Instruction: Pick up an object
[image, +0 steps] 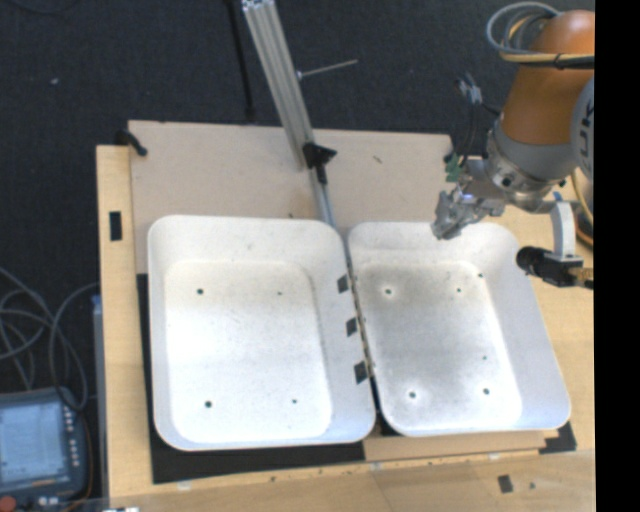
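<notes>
Gripper over the right bin's far rim, toward the desk's back right corner; open or closed, cannot tell. Object to pick: cannot tell which or where. Weight, stiffness and a hold point not judgeable yet; probably safest to grip gently.

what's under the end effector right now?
The far rim of the right bin, white and speckled. The end effector covers a small patch of that rim, so anything there is hidden.
</notes>
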